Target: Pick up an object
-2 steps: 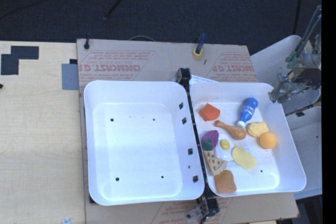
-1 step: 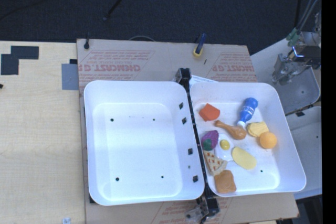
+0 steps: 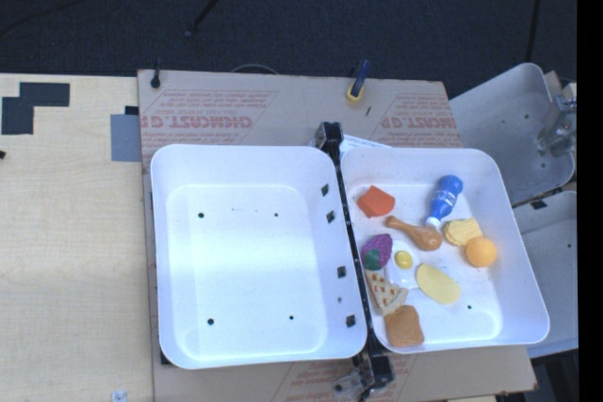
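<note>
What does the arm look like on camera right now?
The arm shows as pale grey, smooth surfaces with rounded corners, dotted with a few small dark spots, probably screws. A small metallic fitting sits at its far right edge, too blurred to make out further.

2 white bins (image 3: 240,169); 9 toy food items (image 3: 412,243) in right bin.

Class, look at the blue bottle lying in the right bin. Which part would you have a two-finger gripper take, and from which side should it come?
Probably the blue bottle is best taken across its blue body, from straight above. It lies tilted, white cap toward the drumstick, so the fingers should close across its narrow width, one on each long side. The body's sides look clear; near the cap, the drumstick and the yellow piece crowd it.
</note>
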`<state>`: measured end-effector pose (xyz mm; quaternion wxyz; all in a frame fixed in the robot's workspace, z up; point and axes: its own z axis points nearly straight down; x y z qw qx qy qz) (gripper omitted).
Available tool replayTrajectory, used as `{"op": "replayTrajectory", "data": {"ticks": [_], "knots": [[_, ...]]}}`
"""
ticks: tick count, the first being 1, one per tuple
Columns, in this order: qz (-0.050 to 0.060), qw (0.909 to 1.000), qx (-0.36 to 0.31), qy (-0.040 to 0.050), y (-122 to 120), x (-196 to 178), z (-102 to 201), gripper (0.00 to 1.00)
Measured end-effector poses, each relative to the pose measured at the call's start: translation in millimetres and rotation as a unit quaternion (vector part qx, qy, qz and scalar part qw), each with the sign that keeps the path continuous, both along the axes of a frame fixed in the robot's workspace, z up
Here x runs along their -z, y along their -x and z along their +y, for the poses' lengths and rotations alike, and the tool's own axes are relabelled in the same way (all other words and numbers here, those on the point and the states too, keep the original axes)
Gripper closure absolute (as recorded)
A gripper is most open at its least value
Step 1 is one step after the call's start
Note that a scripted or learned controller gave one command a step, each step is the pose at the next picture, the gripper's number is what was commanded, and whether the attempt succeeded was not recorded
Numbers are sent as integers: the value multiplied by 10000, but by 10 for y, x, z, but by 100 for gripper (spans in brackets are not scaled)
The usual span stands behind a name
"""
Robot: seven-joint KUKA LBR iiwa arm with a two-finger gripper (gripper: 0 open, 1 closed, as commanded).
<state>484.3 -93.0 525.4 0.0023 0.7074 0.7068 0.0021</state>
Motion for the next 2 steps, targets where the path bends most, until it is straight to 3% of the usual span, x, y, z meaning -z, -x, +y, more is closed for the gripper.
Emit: {"op": "replayTrajectory", "data": {"ticks": [1,2], "knots": [[27,10000,8,12,-693,-123,-386,100],[112,9999,-39,-20,-714,1115,430,100]]}}
